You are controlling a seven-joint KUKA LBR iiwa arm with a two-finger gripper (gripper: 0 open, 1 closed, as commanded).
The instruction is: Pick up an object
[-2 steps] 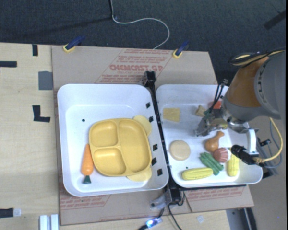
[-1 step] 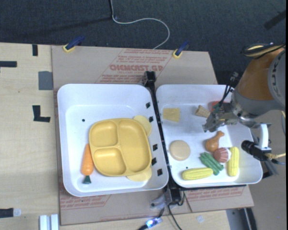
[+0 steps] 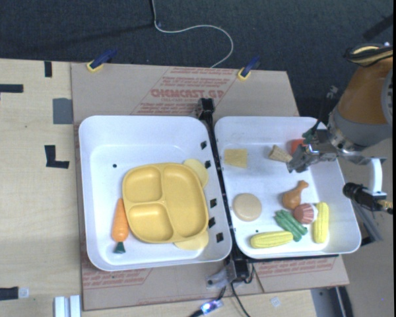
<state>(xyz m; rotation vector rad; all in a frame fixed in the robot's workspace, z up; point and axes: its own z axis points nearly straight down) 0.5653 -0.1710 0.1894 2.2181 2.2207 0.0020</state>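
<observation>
Toys of smooth moulded plastic lie scattered in the right bin (image 3: 330,243), and any of them could be the object to pick up. Nearest my gripper (image 3: 302,154) are a pale tan wedge (image 3: 279,153), just to its left, and a small red-orange piece (image 3: 296,144) touching or almost touching it at its upper left. Whether my gripper is parted or closed I cannot tell, and I see nothing clearly held in it.

Below it lies a brown drumstick (image 3: 295,193), then a pink ridged shell shape (image 3: 305,212), green bean pods (image 3: 289,222) and two bumpy yellow corn cobs (image 3: 272,240) (image 3: 322,222). A round beige disc (image 3: 247,207) and a pale yellow square slice (image 3: 235,158) sit further left.

In the left bin (image 3: 99,144), a glossy yellow compartment tray (image 3: 165,200) rests beside an orange carrot (image 3: 119,223).
</observation>
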